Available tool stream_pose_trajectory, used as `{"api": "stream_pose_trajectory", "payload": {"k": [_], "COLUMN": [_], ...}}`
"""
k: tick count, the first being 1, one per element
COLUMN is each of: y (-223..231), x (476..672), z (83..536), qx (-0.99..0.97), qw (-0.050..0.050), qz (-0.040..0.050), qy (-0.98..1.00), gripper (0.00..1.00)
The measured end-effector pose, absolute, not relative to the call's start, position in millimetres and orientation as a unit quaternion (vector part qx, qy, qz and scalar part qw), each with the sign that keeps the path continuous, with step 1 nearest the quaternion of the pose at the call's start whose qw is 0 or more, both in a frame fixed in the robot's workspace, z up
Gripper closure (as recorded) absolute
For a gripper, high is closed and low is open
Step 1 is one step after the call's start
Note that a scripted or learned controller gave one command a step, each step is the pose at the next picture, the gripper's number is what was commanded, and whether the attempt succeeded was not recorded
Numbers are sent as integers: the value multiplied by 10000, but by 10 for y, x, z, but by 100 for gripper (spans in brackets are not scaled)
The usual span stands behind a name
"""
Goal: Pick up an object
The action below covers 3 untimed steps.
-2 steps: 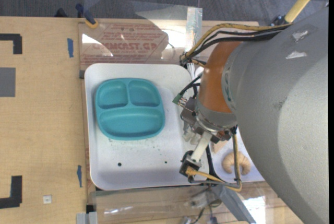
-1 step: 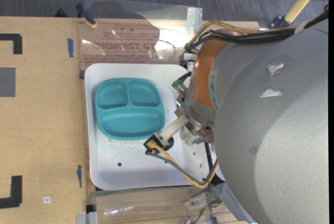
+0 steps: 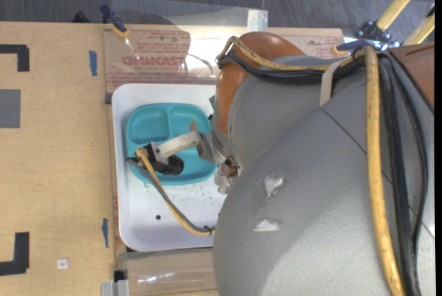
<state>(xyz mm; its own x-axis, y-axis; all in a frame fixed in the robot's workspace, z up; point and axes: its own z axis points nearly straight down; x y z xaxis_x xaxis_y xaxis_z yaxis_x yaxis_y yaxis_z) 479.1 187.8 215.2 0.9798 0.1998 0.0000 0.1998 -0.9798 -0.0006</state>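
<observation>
Grey carpet fills the top of the frame, and a pale wooden bench top spreads across the left side below it. The one object on offer is a teal divided plate (image 3: 163, 127), lying flat in the upper part of the white bin (image 3: 138, 222) at centre left. It has shallow compartments separated by low ridges.

It looks like moulded plastic, so it is probably light, stiff and unlikely to break, though smooth enough to slip. Because it sits flush on the bin floor, a pinch from above would likely work only on the raised outer rim or on a ridge between compartments. The rim on the plate's right side is nearest the tool.

A few dark specks dot the bin floor below the plate. The gripper (image 3: 222, 174) sits just beside the plate's right edge, tucked under the wrist, and whether its jaws are spread or pressed together cannot be told. Nothing is visibly held.

The grey arm (image 3: 311, 191) and its orange band (image 3: 261, 47) cover the right half of the frame.
</observation>
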Motion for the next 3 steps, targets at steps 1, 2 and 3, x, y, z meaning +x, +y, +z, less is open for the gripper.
{"api": "stream_pose_trajectory", "payload": {"k": [1,2,3], "y": [1957,2269,2245], "x": [4808,4937,4938], "z": [903,1831,1905], "qx": [-9570,-9948,-9951], "qw": [33,21,-1], "qz": [-15,-26,-8], "qy": [-2900,-1014,-989], "gripper": [100,100,100]}}
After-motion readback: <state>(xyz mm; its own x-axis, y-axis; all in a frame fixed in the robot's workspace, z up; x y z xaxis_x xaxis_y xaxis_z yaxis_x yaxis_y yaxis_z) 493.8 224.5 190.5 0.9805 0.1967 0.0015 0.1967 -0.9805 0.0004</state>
